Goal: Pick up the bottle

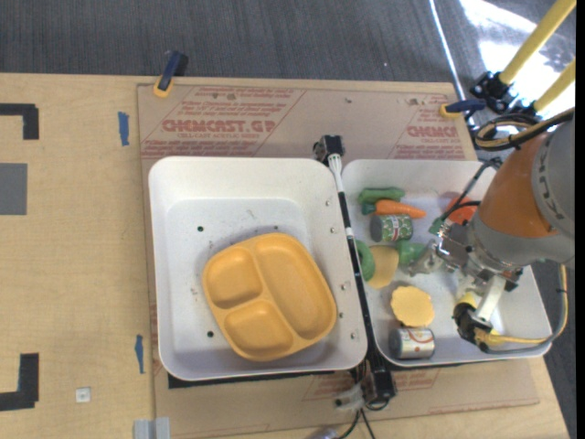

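1. Claw [445,245] low in right bin [539,323], about mid-bin and toward the bin's right wall; spread or pressed together: cannot tell, wrist blocks the view.
2. Nothing seen pinched. Judged: pick not done; grasp and lift both left.
3. Just left of claw: small grey-green piece [417,254], touching or only beside it, cannot tell. Red item [458,213] just behind claw, partly hidden.
4. Bottle: not certain which. Best guess the green-labelled cylinder [391,229], lying on its side in the right bin's far-left part, near the divider and apart from the claw.
5. Second candidate: grey cylinder with white-red label [414,341], on its side at the right bin's near edge.
6. Rest of right bin: carrot [400,209] touching the green-labelled cylinder's far side, green piece [379,193] behind that, green lump [366,262] and pale yellow piece [387,265] at the left wall, yellow disc [413,306] toward the near edge.
7. Left bin [183,199]: one yellow divided plate [267,294], three compartments, nothing in them, sitting toward the near-right corner.
8. Both bins side by side on the surface [73,245].
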Tool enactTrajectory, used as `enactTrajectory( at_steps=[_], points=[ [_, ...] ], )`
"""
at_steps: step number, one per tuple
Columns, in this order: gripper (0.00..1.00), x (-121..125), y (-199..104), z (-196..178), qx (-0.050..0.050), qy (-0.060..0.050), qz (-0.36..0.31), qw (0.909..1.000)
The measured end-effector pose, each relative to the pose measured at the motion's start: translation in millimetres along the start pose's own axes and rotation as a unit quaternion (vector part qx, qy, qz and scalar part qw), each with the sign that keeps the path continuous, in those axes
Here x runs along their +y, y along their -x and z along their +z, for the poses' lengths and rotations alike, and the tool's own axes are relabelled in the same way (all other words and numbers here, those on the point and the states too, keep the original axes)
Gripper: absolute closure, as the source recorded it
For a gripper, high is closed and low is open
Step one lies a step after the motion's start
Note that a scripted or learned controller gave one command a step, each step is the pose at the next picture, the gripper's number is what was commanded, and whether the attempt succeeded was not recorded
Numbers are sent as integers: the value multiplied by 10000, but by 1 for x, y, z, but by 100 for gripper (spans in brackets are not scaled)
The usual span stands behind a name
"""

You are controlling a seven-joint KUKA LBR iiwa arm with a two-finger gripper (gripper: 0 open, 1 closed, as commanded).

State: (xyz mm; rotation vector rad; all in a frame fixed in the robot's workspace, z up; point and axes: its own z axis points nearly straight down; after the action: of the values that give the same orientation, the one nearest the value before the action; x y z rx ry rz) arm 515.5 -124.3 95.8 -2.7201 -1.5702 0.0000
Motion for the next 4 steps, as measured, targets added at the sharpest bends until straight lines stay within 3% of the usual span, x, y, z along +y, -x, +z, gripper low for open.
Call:
enactTrajectory(
  at_steps=[1, 2, 3, 4],
  points=[
    [0, 43, 21, -48, -6, 9, -1661, 9861],
    [0, 8, -35, 7, -3, 45, -1180, 9930],
    [100, 10, -33, -5, -28, 80, -1169, 9931],
    [100, -11, -9, 0, 0, -14, -1316, 9913]
  ],
)
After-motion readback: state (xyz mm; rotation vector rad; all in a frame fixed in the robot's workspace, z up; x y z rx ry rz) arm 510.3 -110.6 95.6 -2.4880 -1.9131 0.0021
